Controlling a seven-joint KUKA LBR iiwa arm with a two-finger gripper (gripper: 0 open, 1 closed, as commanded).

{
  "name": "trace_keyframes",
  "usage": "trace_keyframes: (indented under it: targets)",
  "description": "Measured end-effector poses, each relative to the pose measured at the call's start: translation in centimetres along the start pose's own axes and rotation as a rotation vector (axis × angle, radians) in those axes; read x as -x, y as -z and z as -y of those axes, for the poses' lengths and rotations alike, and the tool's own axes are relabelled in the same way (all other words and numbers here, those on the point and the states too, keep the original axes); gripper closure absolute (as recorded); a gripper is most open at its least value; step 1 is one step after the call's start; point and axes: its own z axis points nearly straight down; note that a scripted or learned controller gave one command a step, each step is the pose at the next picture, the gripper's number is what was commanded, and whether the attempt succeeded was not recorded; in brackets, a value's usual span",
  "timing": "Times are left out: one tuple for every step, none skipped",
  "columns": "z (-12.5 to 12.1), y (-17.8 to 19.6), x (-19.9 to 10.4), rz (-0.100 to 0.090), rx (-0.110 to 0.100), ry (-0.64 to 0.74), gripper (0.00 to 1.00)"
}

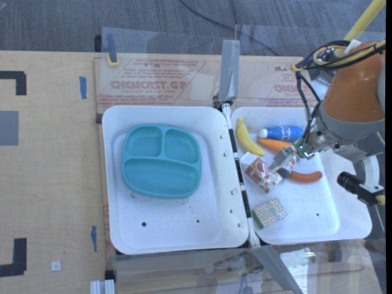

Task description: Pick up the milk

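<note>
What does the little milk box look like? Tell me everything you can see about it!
The milk is a small carton, white with reddish-brown print, and looks like cardboard. It lies tipped over at a slant in the right bin, near that bin's left side. The gripper is right at its upper right edge. A banana lies just above it and a patterned packet lies below, apart from it. Its label is too small to read.

The milk carton (260, 173), small, white with red-brown print, lies tilted on its side in the right bin (318, 216), near its left wall.
</note>
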Motion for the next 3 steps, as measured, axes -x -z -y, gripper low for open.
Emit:
trace_keyframes:
  targets:
    - [-1.6, -7.0, 1.4, 0.018, 0.031, 0.019, 0.00]
    - [0.4, -8.1, 0.5, 0.042, 0.059, 0.271, 0.00]
    - [0.4, -8.2, 0.5, 0.029, 0.048, 0.129, 0.00]
